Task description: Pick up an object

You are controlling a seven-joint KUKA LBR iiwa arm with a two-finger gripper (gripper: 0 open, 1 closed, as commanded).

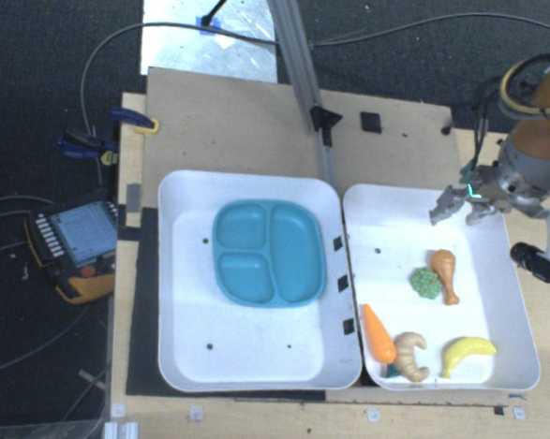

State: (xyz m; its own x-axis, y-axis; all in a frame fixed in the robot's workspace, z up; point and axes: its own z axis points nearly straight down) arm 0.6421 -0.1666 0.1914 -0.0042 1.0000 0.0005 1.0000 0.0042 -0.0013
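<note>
**A:** From the overhead camera, where does the gripper (463,210) stand?

**B:** Over the upper right part of the right bin (387,222), near its back wall. The two fingers are spread wide apart and nothing sits between them, so it carries nothing.

**A:** And the things it could take?

**B:** All in that same bin, toward the front. The drumstick (446,274) is the closest: it lies just below the gripper in the picture, a little toward the bench's front edge. Touching it on its left is the broccoli (426,284). Further forward are the banana (468,353), the carrot (376,332) and a pale curled piece (412,354), which rests against the carrot's lower end.

**A:** Which way does the drumstick run?

**B:** Its long axis goes from the fat end at the upper left down to the thin bone end at the lower right, close to upright in the picture. I judge the fingers would need to close across that line, not along it.

**A:** What about the left bin (181,348)?

**B:** It holds a blue divided plate (270,253), well apart from the gripper. The drumstick looks the likeliest target, though the broccoli pressed against it may get in a finger's way.
</note>
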